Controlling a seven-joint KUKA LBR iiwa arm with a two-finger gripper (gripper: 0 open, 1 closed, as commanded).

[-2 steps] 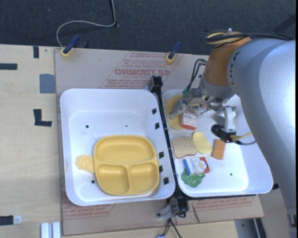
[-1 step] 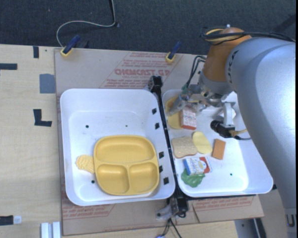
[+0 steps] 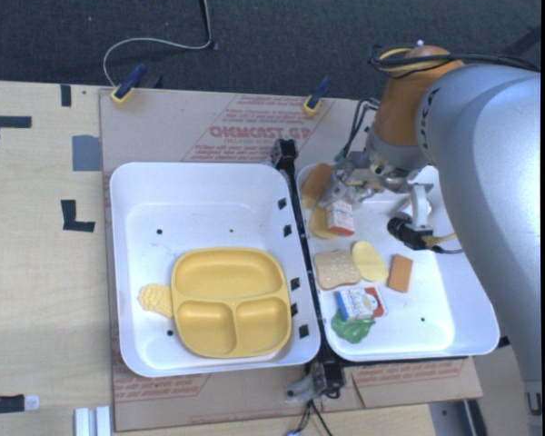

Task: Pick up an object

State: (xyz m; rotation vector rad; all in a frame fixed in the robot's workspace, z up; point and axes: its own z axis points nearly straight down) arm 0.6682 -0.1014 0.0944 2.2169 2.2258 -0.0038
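You are looking down on a table (image 3: 36, 243) that carries two shallow white bins side by side. The left bin (image 3: 136, 198) holds a yellow divided plate (image 3: 229, 300), with a small pale yellow piece (image 3: 154, 298) poking out from under its left edge.

The right bin (image 3: 436, 321) holds a scatter of toy food. Near its back left corner lies an orange wedge (image 3: 316, 182). Towards the middle sit a slice of bread (image 3: 336, 268), a pale yellow oval (image 3: 370, 262) touching it, and an orange block (image 3: 400, 273) just beside that. Nearer the front are a small blue and red carton (image 3: 357, 302) and a green leaf (image 3: 350, 327) beneath it.

The grey arm with its orange band (image 3: 409, 98) reaches in from the right and hangs over the back of the right bin. The gripper (image 3: 345, 193) is low there, right at a small red and white carton (image 3: 341, 216), which stands upright against a yellow piece. Whether it is open or closed cannot be told from this angle, and nothing is plainly seen held.

By my reading, the pick is not yet done: the carton looks to be resting in the bin. What appears left is to close on it and lift.
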